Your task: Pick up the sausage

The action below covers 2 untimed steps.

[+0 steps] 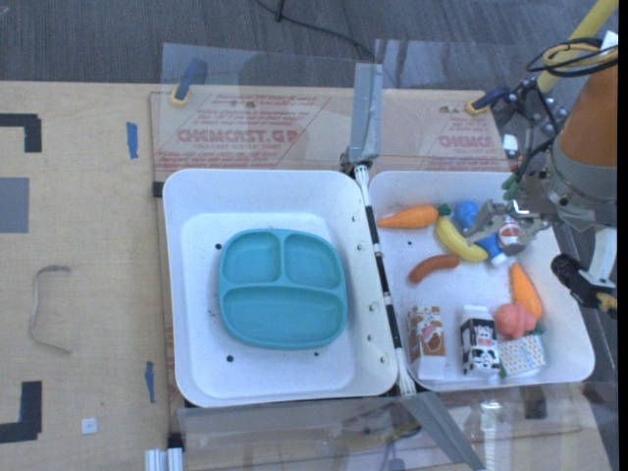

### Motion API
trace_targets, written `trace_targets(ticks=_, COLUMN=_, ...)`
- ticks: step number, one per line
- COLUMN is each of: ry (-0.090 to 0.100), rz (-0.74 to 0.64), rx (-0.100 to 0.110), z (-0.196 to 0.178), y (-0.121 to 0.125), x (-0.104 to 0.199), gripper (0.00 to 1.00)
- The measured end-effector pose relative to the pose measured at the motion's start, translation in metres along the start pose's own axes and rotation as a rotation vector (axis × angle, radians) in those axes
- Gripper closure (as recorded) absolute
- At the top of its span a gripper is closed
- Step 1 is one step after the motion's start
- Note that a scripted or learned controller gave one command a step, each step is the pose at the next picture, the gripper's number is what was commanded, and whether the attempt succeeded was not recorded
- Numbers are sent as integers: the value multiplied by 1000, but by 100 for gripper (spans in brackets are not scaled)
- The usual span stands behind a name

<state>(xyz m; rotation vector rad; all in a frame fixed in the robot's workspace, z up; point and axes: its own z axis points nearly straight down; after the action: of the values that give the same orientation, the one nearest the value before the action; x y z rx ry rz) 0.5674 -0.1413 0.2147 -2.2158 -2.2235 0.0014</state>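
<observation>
The sausage (434, 267) is a short reddish-brown piece lying at a slant on the floor of the right bin (579, 361), near its left wall. My gripper (502, 226) hangs over the upper middle of that bin, above and to the right of the sausage, beside the banana (458, 240). A clear gap separates it from the sausage. The grey arm with its orange band (594, 116) comes in from the upper right.
Around the sausage lie an orange carrot (409, 217), a blue piece (465, 211), a second carrot (525, 290), a pink fruit (510, 320) and two small cartons (426, 330) (479, 340). The left bin (186, 263) holds a teal divided plate (283, 288).
</observation>
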Motion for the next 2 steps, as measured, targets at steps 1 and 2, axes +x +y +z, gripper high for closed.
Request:
trace_targets(ticks=1, ry=-2, rz=51, rx=-30, z=107, y=1, x=45, gripper=0)
trace_targets(ticks=2, ry=-2, rz=238, rx=-10, z=126, y=26, x=47, gripper=0)
